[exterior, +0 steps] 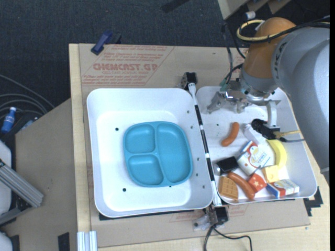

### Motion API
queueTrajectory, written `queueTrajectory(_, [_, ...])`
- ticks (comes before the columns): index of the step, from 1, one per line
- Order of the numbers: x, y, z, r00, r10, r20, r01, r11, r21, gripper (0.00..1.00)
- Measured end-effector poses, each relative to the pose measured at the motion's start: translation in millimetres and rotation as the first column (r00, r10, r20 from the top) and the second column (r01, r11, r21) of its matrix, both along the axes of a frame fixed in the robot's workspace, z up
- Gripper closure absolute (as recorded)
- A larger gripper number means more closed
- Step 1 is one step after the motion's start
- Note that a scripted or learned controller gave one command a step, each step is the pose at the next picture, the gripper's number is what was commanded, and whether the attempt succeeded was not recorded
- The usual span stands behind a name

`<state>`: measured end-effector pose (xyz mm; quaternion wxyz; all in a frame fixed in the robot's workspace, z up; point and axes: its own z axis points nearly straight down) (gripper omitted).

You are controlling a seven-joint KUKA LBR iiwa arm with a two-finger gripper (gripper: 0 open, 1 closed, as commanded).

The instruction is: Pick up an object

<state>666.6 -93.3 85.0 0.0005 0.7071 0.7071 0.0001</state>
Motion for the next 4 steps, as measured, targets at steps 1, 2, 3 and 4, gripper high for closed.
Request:
queueTrajectory(1, [-113, -2, -1, 1.000, -0.001, -0.003, 0.001, 1.000, 0.001, 0.00])
queueTrajectory(2, [-67, 2, 0, 1.000, 0.000, 0.000, 0.000, 1.000, 0.001, 0.00])
queueTrajectory(3, [-67, 2, 10, 1.000, -0.001, 0.001, 0.001, 1.000, 0.001, 1.00])
queueTrajectory(4, [-152, 19, 144, 1.000, 0.000, 0.000, 0.000, 1.000, 0.001, 1.00])
